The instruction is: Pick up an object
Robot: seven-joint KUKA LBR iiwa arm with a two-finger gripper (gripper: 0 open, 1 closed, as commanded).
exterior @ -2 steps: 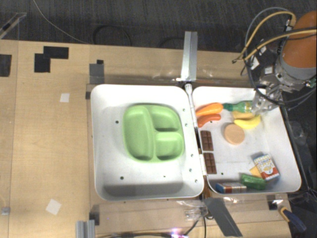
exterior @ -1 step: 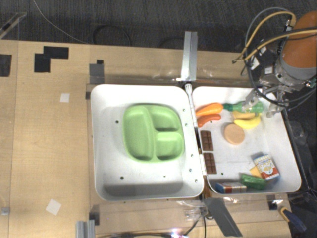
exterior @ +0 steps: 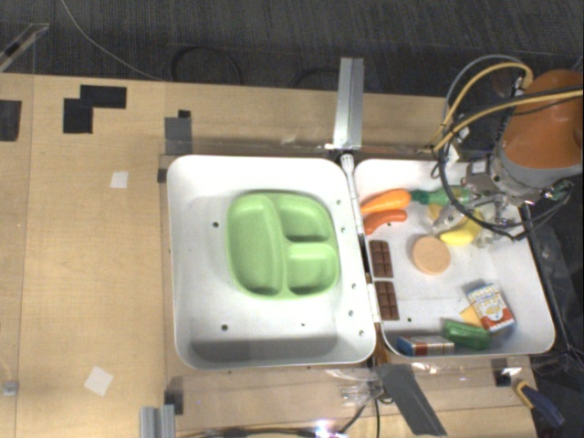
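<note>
Yellow toy [exterior: 459, 235] lies in the right bin [exterior: 534, 290] near its far edge — just under the tool [exterior: 470, 210], whose finger state I cannot tell. Beside it sit a carrot [exterior: 387, 200], a tan disc [exterior: 431, 255] and a small carton [exterior: 489, 305]. Left bin [exterior: 196, 245] carries a green divided tray [exterior: 281, 244].
</note>
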